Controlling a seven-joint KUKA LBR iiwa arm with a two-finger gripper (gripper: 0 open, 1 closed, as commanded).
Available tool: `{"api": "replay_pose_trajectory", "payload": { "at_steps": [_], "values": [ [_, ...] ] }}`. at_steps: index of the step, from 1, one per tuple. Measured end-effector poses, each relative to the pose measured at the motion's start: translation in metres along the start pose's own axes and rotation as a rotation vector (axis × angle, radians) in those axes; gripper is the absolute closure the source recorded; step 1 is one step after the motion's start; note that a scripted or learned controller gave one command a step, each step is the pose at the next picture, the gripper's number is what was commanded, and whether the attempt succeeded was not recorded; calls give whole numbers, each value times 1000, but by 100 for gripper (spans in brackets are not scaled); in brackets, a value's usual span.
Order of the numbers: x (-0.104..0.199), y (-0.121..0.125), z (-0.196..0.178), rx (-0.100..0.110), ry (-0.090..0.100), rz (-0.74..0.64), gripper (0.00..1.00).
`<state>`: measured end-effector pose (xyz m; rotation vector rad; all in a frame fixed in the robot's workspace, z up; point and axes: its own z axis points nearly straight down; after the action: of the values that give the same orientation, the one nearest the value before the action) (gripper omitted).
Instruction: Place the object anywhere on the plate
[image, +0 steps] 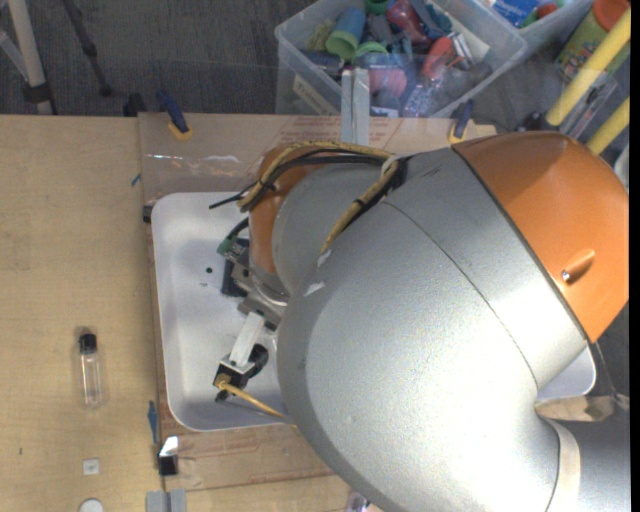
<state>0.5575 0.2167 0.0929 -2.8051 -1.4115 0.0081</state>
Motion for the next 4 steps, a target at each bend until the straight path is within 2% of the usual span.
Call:
{"api": "replay_pose_trajectory", "payload": {
  "at_steps": [1, 2, 3, 4],
  "values": [
    [-37, -57, 2, -15, 15, -233, 100],
    [19, 10, 4, -12, 10, -456, 100],
    [-11, -28, 2, -16, 10, -822, 100],
    [30, 30, 4, 3, 4, -1175, 100]
  ]
}}
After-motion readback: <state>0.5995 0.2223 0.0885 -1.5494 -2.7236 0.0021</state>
